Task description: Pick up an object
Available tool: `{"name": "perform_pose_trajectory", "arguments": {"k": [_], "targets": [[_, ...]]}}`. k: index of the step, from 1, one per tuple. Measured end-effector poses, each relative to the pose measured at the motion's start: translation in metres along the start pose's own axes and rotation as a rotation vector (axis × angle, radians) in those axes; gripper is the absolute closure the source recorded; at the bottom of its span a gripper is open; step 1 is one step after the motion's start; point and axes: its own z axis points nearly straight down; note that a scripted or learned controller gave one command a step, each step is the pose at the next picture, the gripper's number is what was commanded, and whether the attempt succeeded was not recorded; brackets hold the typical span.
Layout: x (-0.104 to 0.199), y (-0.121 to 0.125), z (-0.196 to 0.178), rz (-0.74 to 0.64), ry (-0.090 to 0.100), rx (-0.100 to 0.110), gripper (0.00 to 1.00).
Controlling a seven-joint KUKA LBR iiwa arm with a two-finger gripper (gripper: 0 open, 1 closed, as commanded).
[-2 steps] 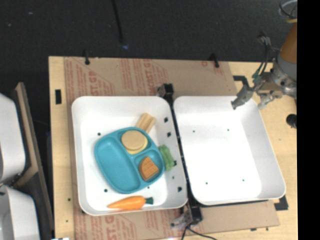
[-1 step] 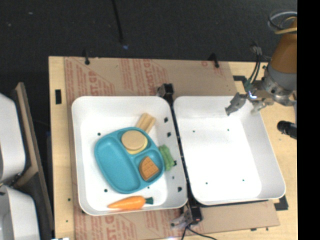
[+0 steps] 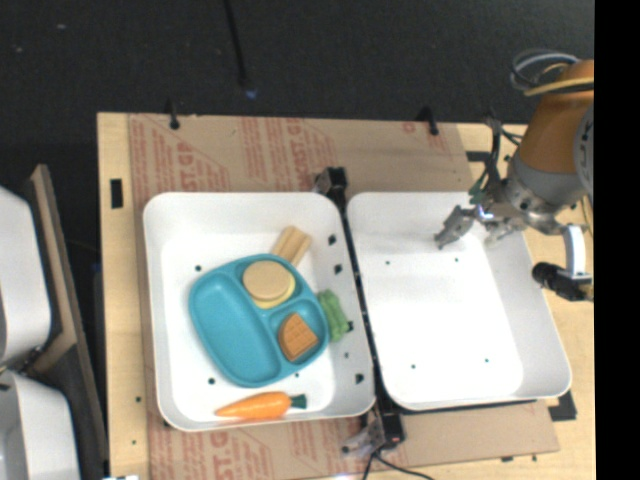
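A: Over the right bin's (image 3: 520, 368) far right corner, jaws (image 3: 462, 222) hang low, tips aimed left and down toward the white floor. Fingers look slightly spread with nothing between them.

B: Arm pose?

A: Grey arm (image 3: 555, 158) enters from the right edge, orange band above the wrist, forearm angled down and leftward over the bin's rim.

B: Pickable items relative to the jaws?

A: All in the left bin (image 3: 165, 268), well apart from the jaws, across the divide. Blue sectioned tray (image 3: 225, 333) sits mid-bin; a round tan disc (image 3: 269, 281) and a brown waffle-like piece (image 3: 298, 336) lie in its compartments. Tan wooden block (image 3: 293, 242) touches the tray's far edge. Green piece (image 3: 333, 315) just beside its right edge. Carrot (image 3: 262, 405) lies near the bin's front wall.

B: Beneath?

A: Cardboard-covered tabletop (image 3: 250, 153).
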Motion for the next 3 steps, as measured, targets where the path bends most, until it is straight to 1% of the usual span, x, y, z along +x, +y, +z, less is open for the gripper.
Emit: {"name": "perform_pose_trajectory", "arguments": {"k": [1, 2, 3], "targets": [[-0.001, -0.011, 0.054, 0.001, 0.000, 0.001, 0.00], [-0.002, -0.009, 0.040, 0.001, -0.001, -0.006, 1.00], [-0.010, -0.003, -0.019, 0.000, -0.002, -0.009, 1.00]]}}
